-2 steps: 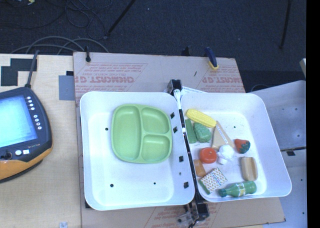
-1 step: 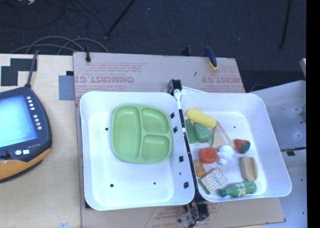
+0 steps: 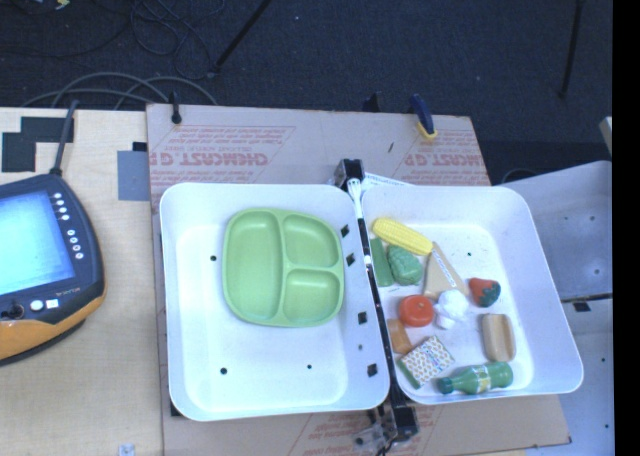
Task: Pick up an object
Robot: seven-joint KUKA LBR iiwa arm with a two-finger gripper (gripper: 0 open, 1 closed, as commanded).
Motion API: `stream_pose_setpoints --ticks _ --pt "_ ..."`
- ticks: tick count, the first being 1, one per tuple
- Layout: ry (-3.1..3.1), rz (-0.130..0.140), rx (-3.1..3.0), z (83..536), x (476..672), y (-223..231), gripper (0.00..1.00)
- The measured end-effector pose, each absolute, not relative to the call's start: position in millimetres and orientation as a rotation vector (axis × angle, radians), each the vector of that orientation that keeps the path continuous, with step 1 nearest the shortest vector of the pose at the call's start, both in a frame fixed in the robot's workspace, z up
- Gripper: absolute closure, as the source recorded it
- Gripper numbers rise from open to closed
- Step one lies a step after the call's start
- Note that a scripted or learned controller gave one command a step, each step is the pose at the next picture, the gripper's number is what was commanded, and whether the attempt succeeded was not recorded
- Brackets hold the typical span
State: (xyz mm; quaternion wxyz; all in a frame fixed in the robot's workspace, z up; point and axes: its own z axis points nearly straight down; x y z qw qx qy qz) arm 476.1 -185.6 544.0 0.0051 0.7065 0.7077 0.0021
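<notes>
I may take any object, and the corn cob looks the easiest: it lies near the top of the right bin, slanting, with bare floor above it. I judge it a light, stiff plastic toy, a little slick and ridged, best pinched across its middle so it does not roll away. Just below it sits a green lump, close enough that a finger could catch on it. Further down the bin come a tan wedge, a red-orange round piece, a white ball and a strawberry, bunched near one another. Near the bin's lower edge are a hot dog, a checkered packet and a green bottle lying on its side; these are packed tighter and would be harder to single out. The left bin holds a green divided plate, which is broad and flat and would give me little to grip except its rim. Of my own pincer I cannot tell whether it is released or clenched.
</notes>
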Motion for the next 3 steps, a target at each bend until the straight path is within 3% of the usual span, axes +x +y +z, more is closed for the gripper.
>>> stream_pose_setpoints --ticks 1,2,3 --pt "2.230 -0.013 2.234 395.9 474.9 -210.5 1.00" --pt "2.213 0.008 2.210 545.9 475.9 -207.1 1.00" --pt "2.233 -0.012 2.232 392.2 475.0 -212.2 1.00"
